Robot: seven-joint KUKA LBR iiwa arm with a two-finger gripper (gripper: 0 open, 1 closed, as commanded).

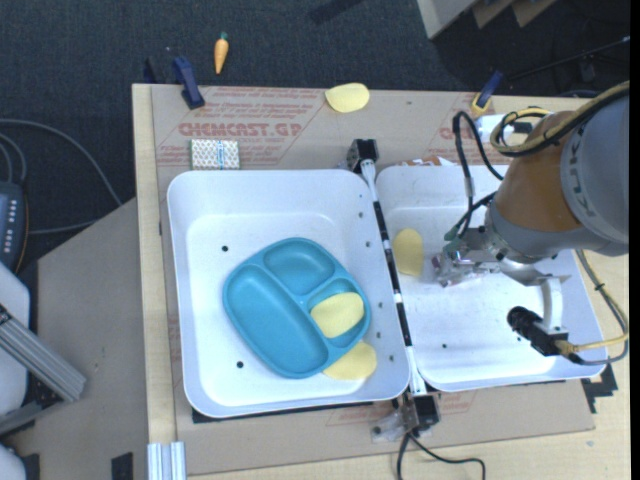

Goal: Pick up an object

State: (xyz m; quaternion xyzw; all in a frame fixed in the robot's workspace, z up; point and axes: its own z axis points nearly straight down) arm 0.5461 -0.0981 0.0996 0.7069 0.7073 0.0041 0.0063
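Observation:
A blue divided plate lies in the left bin. One yellow piece rests in the plate's small compartment, and another yellow piece lies just off its near edge. A third yellow piece sits at the left side of the right bin. My gripper hangs low in the right bin, just right of that third piece. The grey and orange wrist above hides most of it.
On the bench behind the bins lie a yellow piece, a small patterned packet and blue clips. A small orange carrot toy lies on the dark floor beyond. Black clamps join the bins. Cables loop by the arm.

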